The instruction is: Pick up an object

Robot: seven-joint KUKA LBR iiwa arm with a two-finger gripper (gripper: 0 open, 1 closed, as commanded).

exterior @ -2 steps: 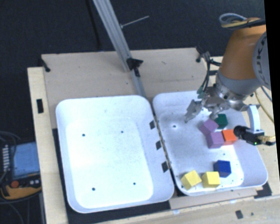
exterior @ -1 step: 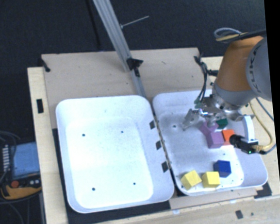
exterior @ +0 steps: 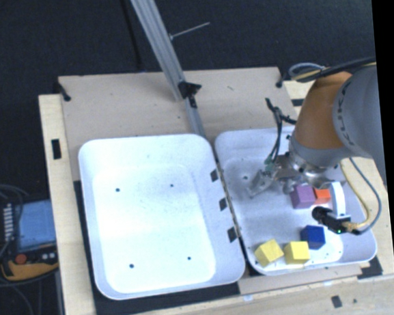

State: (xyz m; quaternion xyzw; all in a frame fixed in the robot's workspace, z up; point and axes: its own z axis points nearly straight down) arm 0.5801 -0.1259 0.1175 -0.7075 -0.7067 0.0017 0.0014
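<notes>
Here the grey arm with its orange band (exterior: 327, 118) is reaching into the right-hand shallow white plastic bin (exterior: 233, 158), and its two-finger gripper (exterior: 262, 180) is hanging low over the bin's bare floor, near the left wall. Whether the fingers are spread or pressed together I cannot tell; nothing is showing between them.

The candidates are lying well apart from it: a small purple cube (exterior: 302, 195) touching a small orange block (exterior: 322, 193) just below the wrist, a dark blue cube (exterior: 313, 236) nearer the front, and two yellow cubes (exterior: 268, 253) (exterior: 298, 251) side by side along the front wall.

All are looking light, stiff and matte (probably foam or painted wood), unlikely to slip or break. Flat opposite faces are offering the best hold; the blue one is standing freest.

The left-hand white bin (exterior: 94, 162) is sitting beside it on the pale wooden surface (exterior: 110, 99).
</notes>
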